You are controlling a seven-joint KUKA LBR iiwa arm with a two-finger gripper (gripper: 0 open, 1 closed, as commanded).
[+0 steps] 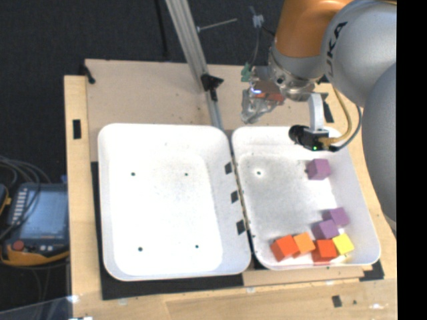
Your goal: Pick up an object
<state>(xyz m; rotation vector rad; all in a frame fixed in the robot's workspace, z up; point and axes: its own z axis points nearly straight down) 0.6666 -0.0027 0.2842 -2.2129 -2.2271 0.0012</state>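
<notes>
Gripper (257, 105): hanging above the back edge of the right shallow white plastic bin (277, 179), carrying nothing; cannot tell how the jaws are standing.
Blocks: sitting in the right bin, well apart from the gripper: 1 small purple foam cube (318, 169) alone, 5 more bunched in the front corner.
Bunch: orange cube (285, 247) touching its neighbours.
Risk: maybe pinching 2 at once, or bumping the bin wall.
Safer pick: going for the lone purple cube.
</notes>
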